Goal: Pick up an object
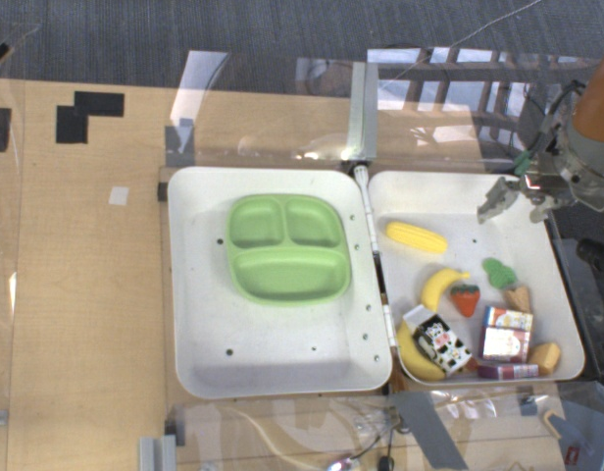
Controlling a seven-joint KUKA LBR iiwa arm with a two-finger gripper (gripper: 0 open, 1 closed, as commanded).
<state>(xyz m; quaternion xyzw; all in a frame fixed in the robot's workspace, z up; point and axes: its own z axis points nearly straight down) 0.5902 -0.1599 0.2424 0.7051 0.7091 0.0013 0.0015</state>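
At about two o'clock over the right bin (569, 292), the gripper (511, 197) hangs above the bin's bare upper floor, its two fingers spread apart and pointing down toward the left with nothing between them. That stance reads as a hover ahead of a descent, since a grasp needs the fingers parted before they close on anything. The wrist behind it reaches in from the three o'clock edge, with the orange band (596, 111) just above it at the frame's border, so the arm is tilted rather than plumb. The nearest candidate is the corn cob (415, 236), lying loose on the floor at about eight o'clock from the gripper and well apart from the rest, which probably makes it the easiest pick. The other toys crowd the bin's five-to-six o'clock corner: a banana (439, 285) touching a strawberry (465, 299), a green piece (499, 272), a small carton (506, 333) and a black-and-white box (443, 343) lying on a second yellow piece. Packed so close, they would likely jostle under the fingers. In the left bin (199, 292) sits a green divided plate (286, 247), near centre, holding nothing.
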